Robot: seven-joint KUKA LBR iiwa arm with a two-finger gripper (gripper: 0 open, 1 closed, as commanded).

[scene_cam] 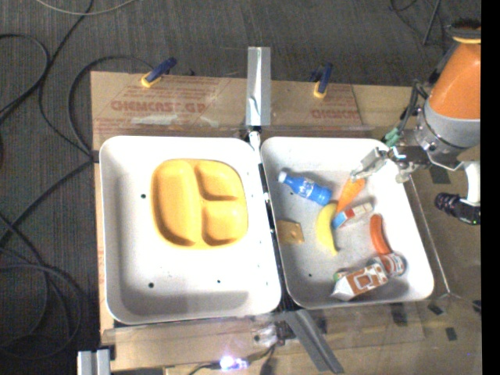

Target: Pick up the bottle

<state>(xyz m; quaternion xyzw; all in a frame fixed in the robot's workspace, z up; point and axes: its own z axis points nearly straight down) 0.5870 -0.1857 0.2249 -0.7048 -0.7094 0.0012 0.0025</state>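
Left bin: yellow tray, not relevant. Right bin: blue bottle lies flat in upper-left part, cap toward upper left, long axis running down-right. Carrot sits betw. bottle and my gripper, which hangs at bin's upper-right edge. Bottle is to my left, slightly lower in frame. Finger state: can't tell.
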